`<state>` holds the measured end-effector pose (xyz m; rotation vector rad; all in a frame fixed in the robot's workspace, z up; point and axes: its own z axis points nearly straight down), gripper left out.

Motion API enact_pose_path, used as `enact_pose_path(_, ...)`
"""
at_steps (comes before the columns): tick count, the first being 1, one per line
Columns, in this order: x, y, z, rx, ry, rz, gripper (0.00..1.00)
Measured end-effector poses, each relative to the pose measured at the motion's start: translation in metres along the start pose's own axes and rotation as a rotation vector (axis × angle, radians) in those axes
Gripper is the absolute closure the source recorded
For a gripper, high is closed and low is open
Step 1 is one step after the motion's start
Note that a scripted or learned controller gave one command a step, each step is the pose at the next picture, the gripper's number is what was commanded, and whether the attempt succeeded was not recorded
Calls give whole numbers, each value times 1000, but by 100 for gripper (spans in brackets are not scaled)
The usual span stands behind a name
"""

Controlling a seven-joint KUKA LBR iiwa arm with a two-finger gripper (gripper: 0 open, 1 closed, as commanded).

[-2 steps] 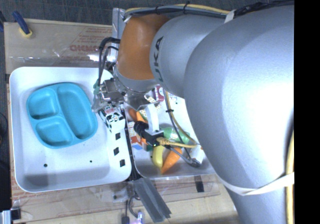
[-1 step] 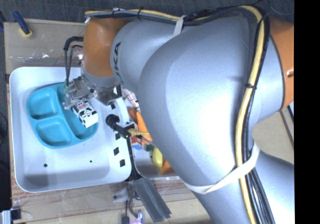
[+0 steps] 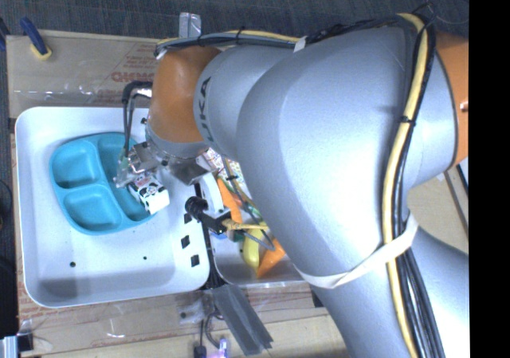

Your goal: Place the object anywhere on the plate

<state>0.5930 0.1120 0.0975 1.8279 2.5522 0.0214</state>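
Note:
A blue plate [image 3: 88,185] with divided compartments lies in the left white bin [image 3: 48,269], toward its far left part. My gripper [image 3: 142,177] hangs over the plate's right edge, below the orange wrist band [image 3: 175,105]. The wrist blocks the space under the gripper, and I cannot make out any object held there. In the right bin [image 3: 231,269], an orange item [image 3: 233,203] and a yellow item [image 3: 252,253] peek out from under the arm.
The grey arm [image 3: 335,157] covers most of the right bin and the bench on the right. A bare white bin floor [image 3: 103,261] lies in front of the plate. A blue-handled tool [image 3: 33,36] rests at the bench's far left corner.

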Motion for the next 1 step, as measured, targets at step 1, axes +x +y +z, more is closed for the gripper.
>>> enact_pose_path(1, 0, 0, 0, 0, 1, 0, 0)
